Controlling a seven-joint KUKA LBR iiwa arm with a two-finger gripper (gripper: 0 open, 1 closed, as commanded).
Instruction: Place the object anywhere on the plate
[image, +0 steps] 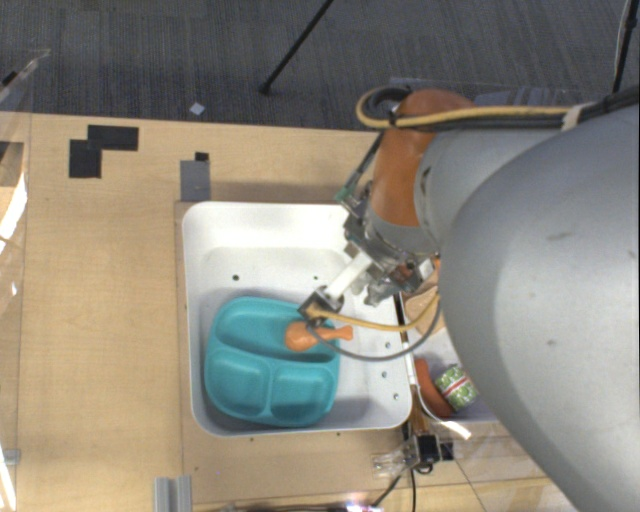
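Grey and bulky, the arm (530, 270) fills the 3 o'clock side of the camera view, its orange band (405, 165) sitting toward 1 o'clock above the wrist. From there the jaws (318, 308) reach down toward the centre of the picture and end right at the orange object (303, 336). Whether they are clenched on it or released cannot be told, since the tips are too small and blurred. That orange object, carrot-like with a thin stem pointing to 3 o'clock, lies on the upper right edge of the teal plate (265, 375). This divided plate rests in the left white bin (250, 235), toward its 7 o'clock corner. At 4 o'clock, in the right bin, a green-and-white can (455, 387) peeks out beside the arm. Light wooden worktop (95, 330) surrounds the bins.
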